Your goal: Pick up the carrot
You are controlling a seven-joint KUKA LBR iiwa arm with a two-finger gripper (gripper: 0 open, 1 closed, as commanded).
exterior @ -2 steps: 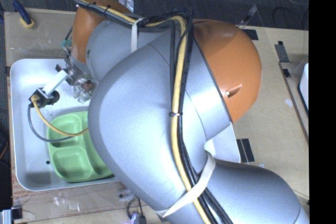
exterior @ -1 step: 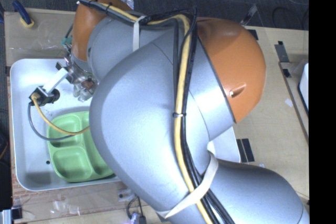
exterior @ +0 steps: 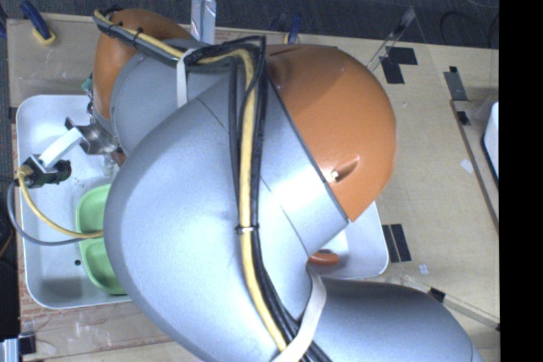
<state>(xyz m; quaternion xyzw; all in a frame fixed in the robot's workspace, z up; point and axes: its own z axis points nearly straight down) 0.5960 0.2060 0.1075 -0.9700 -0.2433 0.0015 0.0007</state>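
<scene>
My arm (exterior: 254,208): over the bins. Hand (exterior: 93,140): above left bin (exterior: 38,182), beside green item (exterior: 92,212); grip state unclear. Carrot (exterior: 324,258): right bin.

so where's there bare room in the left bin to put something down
Bare white floor shows along the left bin's far-left side, between its rim and the yellow cable, and near its front-left corner below the green object. Around the wrist it is crowded, and the arm hides the rest.

A pale wooden bench (exterior: 424,148) carries two shallow white bins: the left bin (exterior: 34,182) at the near left, the right bin (exterior: 373,254) just right of it.
</scene>
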